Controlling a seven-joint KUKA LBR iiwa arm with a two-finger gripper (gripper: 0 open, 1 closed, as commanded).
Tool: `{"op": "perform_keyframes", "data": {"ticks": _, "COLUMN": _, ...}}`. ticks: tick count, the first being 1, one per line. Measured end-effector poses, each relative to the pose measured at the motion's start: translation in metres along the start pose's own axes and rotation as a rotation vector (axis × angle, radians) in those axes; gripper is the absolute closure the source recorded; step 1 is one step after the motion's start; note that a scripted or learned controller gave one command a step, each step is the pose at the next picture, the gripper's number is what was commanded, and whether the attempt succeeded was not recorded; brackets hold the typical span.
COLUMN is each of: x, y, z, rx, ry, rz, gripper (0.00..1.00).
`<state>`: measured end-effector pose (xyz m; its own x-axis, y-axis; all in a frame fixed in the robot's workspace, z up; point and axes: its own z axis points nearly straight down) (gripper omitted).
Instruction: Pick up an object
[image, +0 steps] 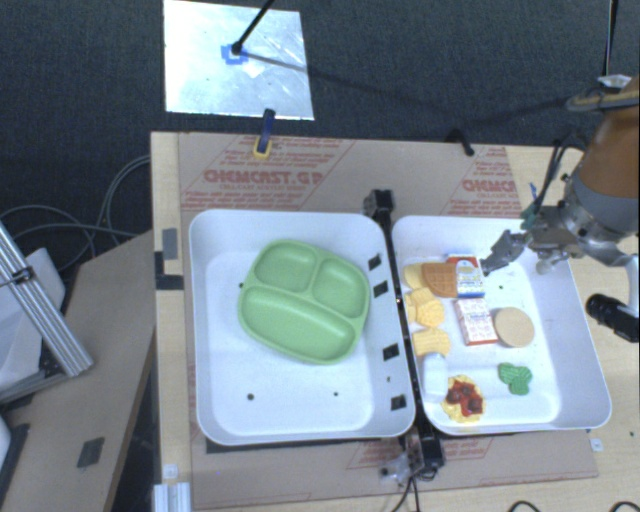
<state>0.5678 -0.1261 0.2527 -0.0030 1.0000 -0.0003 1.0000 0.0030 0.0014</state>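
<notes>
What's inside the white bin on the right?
The right bin holds toy food: a green broccoli piece, a round tan biscuit, small red-and-white boxes, yellow pieces and a red-yellow item. The gripper hangs over its upper part, covering some floor.

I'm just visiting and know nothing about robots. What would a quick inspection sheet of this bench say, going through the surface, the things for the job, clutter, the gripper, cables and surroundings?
Surface: two white bins side by side, left bin and right bin, on a cardboard sheet.
Job's things: right bin holds toy food: brown cracker, yellow pieces, two small cartons, tan round disc, green piece, red and yellow piece.
Clutter: green divided plate in the left bin.
Gripper: gripper above the right bin's far edge, near the cartons; open or shut unclear.
Cables: grey cables left of the bench.
Surroundings: shiny sheet on dark carpet; metal rail at left.
</notes>
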Motion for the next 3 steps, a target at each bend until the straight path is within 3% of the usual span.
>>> {"op": "perform_keyframes", "data": {"ticks": 2, "x": 0.007, "y": -0.004, "z": 0.108, "rx": 0.005, "ry": 0.002, "rz": 0.002, "gripper": 0.0}}
{"op": "perform_keyframes", "data": {"ticks": 3, "x": 0.004, "y": -0.002, "z": 0.162, "rx": -0.007, "ry": -0.003, "rz": 0.004, "gripper": 0.0}}
